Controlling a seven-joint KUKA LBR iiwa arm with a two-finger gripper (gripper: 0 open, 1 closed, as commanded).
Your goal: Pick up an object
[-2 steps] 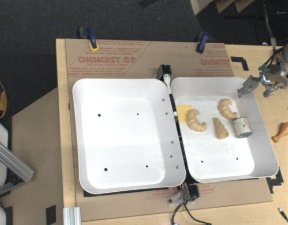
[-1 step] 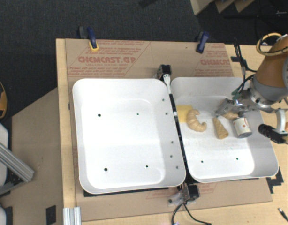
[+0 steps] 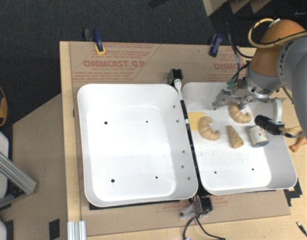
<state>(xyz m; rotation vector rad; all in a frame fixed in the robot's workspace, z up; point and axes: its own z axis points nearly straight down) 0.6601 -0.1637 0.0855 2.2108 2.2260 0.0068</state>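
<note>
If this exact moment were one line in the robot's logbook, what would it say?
stage: reaching | gripper: over right bin, just above a croissant | held: nothing seen | left bin: untouched

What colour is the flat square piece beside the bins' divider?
Pale yellow flat square piece, in the camera view.

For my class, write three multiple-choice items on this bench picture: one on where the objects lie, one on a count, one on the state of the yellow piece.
1. Where do the small objects lie?
A. left bin
B. right bin
C. on the cardboard

2. How many croissant-like pastries are in that bin?
A. one
B. two
C. four

3. How does the yellow piece lie?
A. flat on the bin floor
B. upright on its edge
C. on top of the can

Answers:
1 B, all sit in the right bin.
2 B, one pastry lies by the yellow piece, another under the gripper; the cone-shaped piece and the small can differ.
3 A, it lies flat near the divider.
</note>
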